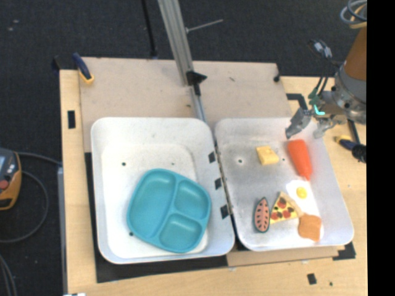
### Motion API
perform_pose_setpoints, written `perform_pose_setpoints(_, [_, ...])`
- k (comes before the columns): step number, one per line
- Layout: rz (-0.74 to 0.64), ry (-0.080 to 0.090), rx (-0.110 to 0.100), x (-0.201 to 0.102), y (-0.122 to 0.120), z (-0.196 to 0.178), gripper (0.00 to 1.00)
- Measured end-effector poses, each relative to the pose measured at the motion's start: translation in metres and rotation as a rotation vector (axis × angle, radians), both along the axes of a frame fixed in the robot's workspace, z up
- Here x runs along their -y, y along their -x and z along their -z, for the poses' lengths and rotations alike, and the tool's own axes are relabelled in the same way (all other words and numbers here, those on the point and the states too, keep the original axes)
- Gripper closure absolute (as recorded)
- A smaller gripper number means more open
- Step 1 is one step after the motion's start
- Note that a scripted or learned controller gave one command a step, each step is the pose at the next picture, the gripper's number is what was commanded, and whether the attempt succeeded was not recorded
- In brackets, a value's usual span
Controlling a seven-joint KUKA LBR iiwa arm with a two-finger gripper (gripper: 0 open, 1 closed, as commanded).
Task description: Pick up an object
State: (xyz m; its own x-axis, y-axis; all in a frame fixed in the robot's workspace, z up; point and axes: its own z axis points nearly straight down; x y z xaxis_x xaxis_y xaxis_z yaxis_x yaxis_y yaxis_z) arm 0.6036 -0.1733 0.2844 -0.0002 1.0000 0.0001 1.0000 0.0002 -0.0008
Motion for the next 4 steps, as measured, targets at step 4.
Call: perform_pose_setpoints(4, [-0.002,0.000,-0.002,-0.011,0.009,0.166,0.00])
